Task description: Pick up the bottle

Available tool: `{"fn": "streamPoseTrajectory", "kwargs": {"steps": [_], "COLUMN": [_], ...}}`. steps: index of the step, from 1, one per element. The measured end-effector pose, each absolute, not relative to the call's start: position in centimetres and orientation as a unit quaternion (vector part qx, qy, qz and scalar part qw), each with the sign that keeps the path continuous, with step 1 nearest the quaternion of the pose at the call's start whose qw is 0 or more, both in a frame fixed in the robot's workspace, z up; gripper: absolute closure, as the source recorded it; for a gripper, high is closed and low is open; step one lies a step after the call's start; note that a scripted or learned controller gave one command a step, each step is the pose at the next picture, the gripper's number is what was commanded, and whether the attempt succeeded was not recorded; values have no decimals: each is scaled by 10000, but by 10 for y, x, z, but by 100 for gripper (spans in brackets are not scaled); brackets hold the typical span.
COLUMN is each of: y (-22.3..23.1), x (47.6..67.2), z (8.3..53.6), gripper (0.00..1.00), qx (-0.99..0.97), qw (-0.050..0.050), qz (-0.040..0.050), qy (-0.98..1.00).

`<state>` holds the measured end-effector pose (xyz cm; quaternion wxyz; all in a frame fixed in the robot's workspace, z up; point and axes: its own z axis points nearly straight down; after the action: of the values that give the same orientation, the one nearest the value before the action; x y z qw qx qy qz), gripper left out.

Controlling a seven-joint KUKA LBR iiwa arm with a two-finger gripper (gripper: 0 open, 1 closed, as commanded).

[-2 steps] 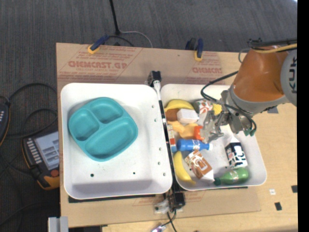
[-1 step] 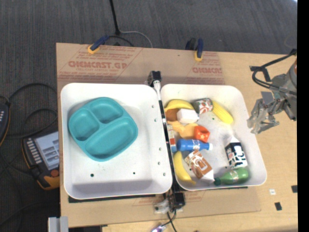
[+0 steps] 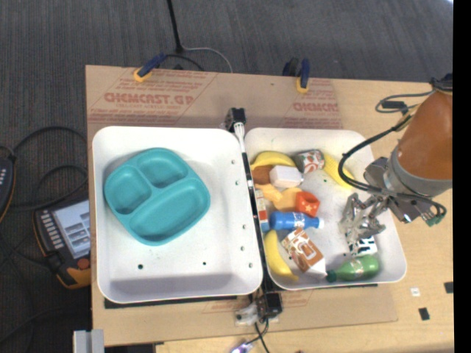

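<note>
my claw (image 3: 360,223) hangs inside the right bin (image 3: 383,271), over its right half, reaching in from the right edge with the orange band of my arm (image 3: 434,142) above it. the metal fingers point down toward the bin floor and sit a little apart, and i see nothing between them; the fingers blur into a grey tangle, so how far apart they are is only my best reading.

the bottle (image 3: 296,221) is blue with a white cap end and lies on its side near the middle of the right bin, toward its left wall, well apart from my claw. just above it lies an orange toy (image 3: 305,201), and just below it a small carton (image 3: 303,252) with red and white print. a banana (image 3: 274,256) runs along the left wall toward the near left corner, and another banana (image 3: 268,159) curves near the far left corner beside a white and tan piece (image 3: 283,175). a small can (image 3: 310,160) lies near the far edge. a green thing (image 3: 355,269), like a vegetable, rests at the near right corner, just below my claw, with a black and white object (image 3: 364,246) between the two.

the left bin (image 3: 213,271) carries a teal divided plate (image 3: 156,195) in its far left part. both bins sit on a cardboard sheet (image 3: 147,98) held by clamps at the far edge.
</note>
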<state>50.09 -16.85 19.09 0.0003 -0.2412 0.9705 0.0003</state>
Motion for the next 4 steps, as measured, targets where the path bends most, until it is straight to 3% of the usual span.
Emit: {"fn": "streamPoseTrajectory", "kwargs": {"steps": [1, 2, 3, 4], "y": [-210, -223, -223, -196], "x": [540, 494, 491, 484], "z": [356, 167, 308, 212], "gripper": [100, 100, 100, 100], "qx": [-3455, -5419, -6447, -7630], "qw": [22, 4, 22, 12], "qz": [-2, 12, -8, 13], "qy": [9384, 8404, 7644, 6464]}}
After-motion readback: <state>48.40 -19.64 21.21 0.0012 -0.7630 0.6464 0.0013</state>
